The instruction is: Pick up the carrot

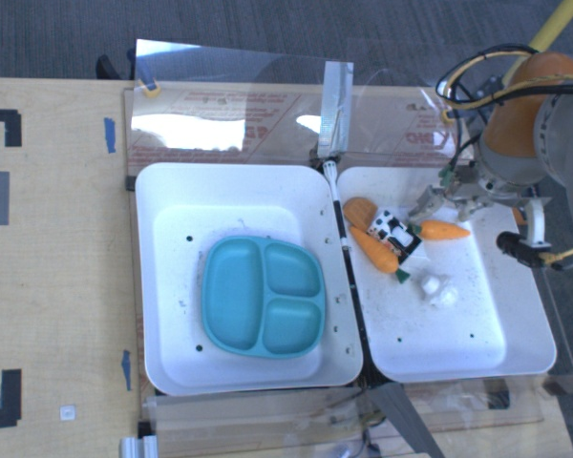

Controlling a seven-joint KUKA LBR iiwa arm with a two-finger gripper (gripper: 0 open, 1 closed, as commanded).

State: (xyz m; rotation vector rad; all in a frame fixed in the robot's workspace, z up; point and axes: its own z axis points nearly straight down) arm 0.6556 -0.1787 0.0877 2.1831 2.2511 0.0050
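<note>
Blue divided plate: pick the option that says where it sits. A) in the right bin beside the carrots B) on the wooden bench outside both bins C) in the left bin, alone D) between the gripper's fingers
C: the blue divided plate lies flat on the floor of the left bin, with nothing else in there, while the carrots and other small items are in the right bin.

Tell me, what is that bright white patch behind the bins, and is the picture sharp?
In the camera view, the patch is glare on the clear plastic sheet behind the shallow white left bin; the small orange carrot and the teal divided plate look slightly soft, with faint shadows.
</note>
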